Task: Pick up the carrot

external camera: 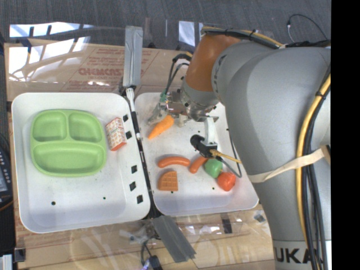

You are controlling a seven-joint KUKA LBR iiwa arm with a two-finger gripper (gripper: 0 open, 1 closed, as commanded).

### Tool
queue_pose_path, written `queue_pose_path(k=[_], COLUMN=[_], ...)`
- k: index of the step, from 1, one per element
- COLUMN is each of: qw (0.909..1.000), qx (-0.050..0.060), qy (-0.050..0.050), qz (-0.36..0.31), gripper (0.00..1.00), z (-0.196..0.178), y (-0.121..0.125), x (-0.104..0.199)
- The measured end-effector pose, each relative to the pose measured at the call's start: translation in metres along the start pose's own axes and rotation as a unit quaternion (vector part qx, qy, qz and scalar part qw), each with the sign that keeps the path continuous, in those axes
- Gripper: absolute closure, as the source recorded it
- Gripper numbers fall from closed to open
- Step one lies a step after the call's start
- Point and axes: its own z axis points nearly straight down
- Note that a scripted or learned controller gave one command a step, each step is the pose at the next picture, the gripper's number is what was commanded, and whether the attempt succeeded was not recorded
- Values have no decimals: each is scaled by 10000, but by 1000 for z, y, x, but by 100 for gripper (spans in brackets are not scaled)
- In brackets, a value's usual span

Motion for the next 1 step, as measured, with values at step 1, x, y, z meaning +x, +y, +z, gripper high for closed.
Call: queue_pose_path(k=[1], qw=[9997], qx=[21], qy=[4], qz=[246], gripper=[0], z=[0], y=[-9], x=[-58])
